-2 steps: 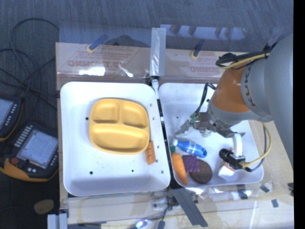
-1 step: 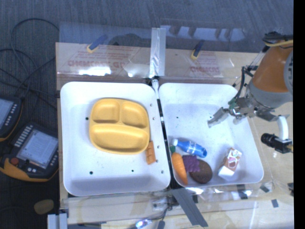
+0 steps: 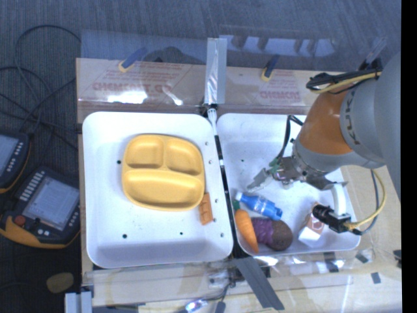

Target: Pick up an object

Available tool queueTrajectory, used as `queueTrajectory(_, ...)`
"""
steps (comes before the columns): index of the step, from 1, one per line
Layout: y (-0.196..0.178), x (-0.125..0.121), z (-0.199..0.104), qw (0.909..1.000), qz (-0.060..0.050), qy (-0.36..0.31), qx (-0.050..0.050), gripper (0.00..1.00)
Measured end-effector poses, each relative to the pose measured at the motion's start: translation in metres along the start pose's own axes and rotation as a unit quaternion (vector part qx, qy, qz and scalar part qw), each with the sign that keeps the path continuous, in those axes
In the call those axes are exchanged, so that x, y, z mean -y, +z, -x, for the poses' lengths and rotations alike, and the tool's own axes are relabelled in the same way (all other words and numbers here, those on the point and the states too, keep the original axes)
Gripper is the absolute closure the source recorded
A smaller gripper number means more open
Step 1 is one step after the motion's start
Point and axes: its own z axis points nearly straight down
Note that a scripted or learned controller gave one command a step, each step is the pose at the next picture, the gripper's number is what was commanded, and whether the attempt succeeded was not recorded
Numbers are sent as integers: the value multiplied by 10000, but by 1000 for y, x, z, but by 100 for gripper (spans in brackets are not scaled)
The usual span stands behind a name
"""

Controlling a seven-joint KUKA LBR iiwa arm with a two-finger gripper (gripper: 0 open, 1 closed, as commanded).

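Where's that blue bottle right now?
The blue bottle lies in the right bin, near its front left, just behind the carrot and below the end effector.

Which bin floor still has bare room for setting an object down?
Left bin: bare floor around the yellow divided plate, widest along its front. Right bin: bare at the back; crowded in front with blue bottle, carrot, purple vegetable and end effector.

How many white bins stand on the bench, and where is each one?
2. The left bin holds a yellow divided plate and a small orange piece. The right bin holds the other objects, with the arm above it.
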Motion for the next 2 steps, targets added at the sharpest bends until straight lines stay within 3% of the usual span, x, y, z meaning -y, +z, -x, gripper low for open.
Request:
queueTrajectory(1,7,35,-17,9995,103,-293,49,0)
queueTrajectory(2,7,60,-24,9998,113,-170,45,0)
